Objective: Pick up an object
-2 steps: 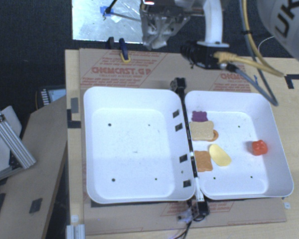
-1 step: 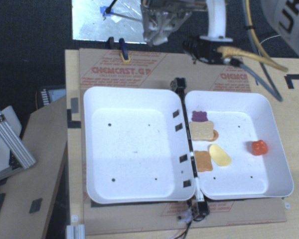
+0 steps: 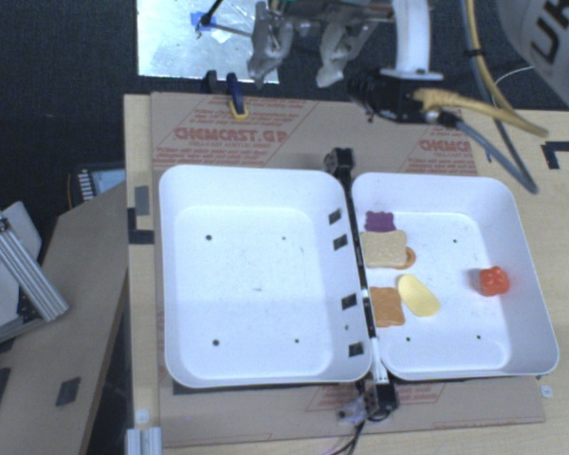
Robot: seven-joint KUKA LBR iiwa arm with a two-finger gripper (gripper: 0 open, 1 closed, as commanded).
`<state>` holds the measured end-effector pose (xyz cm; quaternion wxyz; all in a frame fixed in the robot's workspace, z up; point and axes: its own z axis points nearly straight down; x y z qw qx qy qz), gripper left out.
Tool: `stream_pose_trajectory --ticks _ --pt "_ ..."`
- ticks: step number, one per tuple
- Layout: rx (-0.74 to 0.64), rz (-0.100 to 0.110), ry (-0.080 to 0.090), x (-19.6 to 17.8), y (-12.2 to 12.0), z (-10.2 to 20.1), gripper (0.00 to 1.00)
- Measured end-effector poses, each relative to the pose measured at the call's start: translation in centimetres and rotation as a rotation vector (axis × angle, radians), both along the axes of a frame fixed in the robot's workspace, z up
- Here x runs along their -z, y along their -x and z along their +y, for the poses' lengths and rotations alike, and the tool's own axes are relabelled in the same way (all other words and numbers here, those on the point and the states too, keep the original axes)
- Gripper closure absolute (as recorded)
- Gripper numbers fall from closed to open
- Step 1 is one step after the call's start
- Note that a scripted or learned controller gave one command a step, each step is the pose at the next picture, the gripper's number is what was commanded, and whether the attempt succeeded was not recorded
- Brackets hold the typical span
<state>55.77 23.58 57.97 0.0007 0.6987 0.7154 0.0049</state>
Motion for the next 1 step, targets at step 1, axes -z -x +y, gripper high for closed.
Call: stream_pose_trajectory --ticks 1 --pt "-0.003 -0.003 -0.002 -1.17 0.00 0.03 1.00"
